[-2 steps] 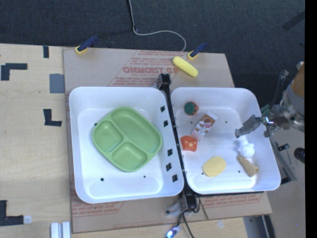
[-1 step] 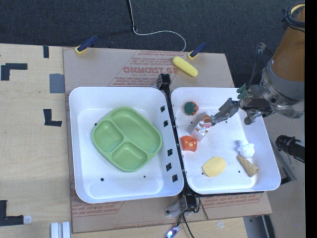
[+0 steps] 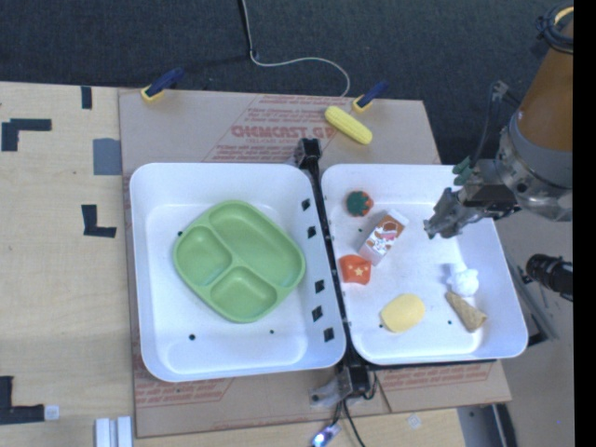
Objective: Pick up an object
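While hovering at three o'clock over the right bin (image 3: 507, 338): gripper (image 3: 438, 226), finger state impossible to tell, nothing visibly held. Below, toward six o'clock: yellow lump (image 3: 402, 313), ice-cream cone (image 3: 463, 298). Toward nine o'clock: small carton (image 3: 383, 237), orange block (image 3: 355, 269), round toy (image 3: 358, 202). Left bin (image 3: 154, 250): green tray (image 3: 238, 261).
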Available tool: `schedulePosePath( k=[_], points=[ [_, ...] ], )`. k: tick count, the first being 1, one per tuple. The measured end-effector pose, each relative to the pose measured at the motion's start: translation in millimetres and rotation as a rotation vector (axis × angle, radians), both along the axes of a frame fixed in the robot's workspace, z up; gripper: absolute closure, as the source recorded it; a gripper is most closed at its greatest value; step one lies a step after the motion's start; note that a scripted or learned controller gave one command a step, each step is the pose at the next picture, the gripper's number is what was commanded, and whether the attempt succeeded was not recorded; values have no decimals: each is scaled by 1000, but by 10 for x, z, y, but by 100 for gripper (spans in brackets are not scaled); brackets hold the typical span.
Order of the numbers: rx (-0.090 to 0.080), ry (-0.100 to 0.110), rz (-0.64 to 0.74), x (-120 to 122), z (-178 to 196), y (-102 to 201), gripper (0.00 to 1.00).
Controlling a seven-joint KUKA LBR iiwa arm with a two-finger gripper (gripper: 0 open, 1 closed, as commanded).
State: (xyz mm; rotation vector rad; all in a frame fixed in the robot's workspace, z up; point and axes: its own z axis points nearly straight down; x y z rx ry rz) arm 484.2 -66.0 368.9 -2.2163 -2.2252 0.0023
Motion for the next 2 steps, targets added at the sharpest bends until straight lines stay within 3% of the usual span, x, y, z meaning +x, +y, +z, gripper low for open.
schedulePosePath(
  k=[1, 2],
  points=[
    [1, -8, 4, 232, 630, 643, 100],
    [1, -2, 4, 93, 817, 1317, 100]
  ],
)
